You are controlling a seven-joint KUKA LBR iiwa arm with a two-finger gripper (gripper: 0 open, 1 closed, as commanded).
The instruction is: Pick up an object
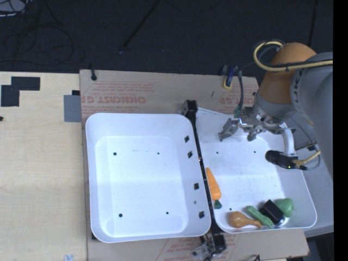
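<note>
Worktop [38, 162]: pale wood, carrying a cardboard sheet [141, 94] and two shallow white bins side by side.

Left bin [92, 145]: bare floor, nothing for me there.

Right bin [239, 162]: all candidates lie along its near edge and its left wall.

My arm [310, 91] hangs over the far end of the right bin. My claw [242, 130] hovers above bare bin floor, fingers spread wide, nothing between them.

Candidates, large to small: carrot-like orange piece [213, 185], lying lengthwise just beside the left wall; tan gourd-shaped piece [242, 219] at the near rim; green pieces [274, 210] crowded around a small black block [271, 211], touching or overlapping, exact shapes hard to tell.

Judgement: the orange piece is the best target, since it is apart from the cluster. Risk: the wall leaves little room for one finger. Plan: turn the claw so the fingers straddle its narrow width, come down at its middle, close only once low. The cluster invites a double grab or a slip.
</note>
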